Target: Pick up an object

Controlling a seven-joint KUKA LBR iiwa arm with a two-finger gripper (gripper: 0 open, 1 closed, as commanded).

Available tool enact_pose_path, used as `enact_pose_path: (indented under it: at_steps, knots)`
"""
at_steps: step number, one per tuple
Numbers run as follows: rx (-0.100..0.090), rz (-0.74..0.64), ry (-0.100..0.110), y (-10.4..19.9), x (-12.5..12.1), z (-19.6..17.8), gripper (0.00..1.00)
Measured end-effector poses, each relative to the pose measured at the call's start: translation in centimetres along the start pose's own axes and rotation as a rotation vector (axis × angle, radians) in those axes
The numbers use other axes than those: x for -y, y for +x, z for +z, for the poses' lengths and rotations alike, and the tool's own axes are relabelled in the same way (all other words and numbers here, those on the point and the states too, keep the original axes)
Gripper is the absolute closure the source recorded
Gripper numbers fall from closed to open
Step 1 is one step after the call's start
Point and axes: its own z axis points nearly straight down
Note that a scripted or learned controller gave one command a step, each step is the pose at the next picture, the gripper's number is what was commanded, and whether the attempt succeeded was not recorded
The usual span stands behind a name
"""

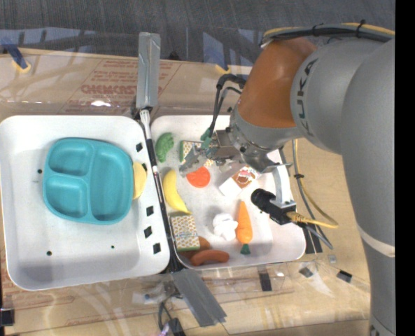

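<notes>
My gripper (201, 157) hangs over the upper middle of the right bin (289, 241), just above a red-orange round piece (199, 178). Nothing can be made out held in it. Left of it lie a green vegetable (165, 145) and a banana (173, 191). A small patterned box (190, 148) is partly hidden under the gripper. A white card with a brown item (240, 178) lies to its right. Toward the front are a carrot (243, 222), a white lump (224, 227), a second patterned box (185, 231) and a brown sausage (210, 257).
The left bin (25, 257) holds a teal divided plate (88, 180), with a yellow item (140, 178) at its right edge. A grey divider bar (148, 68) stands at the back between the bins. The arm's big orange and grey body (298, 96) overhangs the right bin's back right.
</notes>
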Motion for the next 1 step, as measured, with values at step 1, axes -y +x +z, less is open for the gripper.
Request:
enact_pose_path:
  at_steps: [1]
  knots:
    - [-0.001, -0.167, 0.003, -4.37, -2.17, 5.99, 0.00]
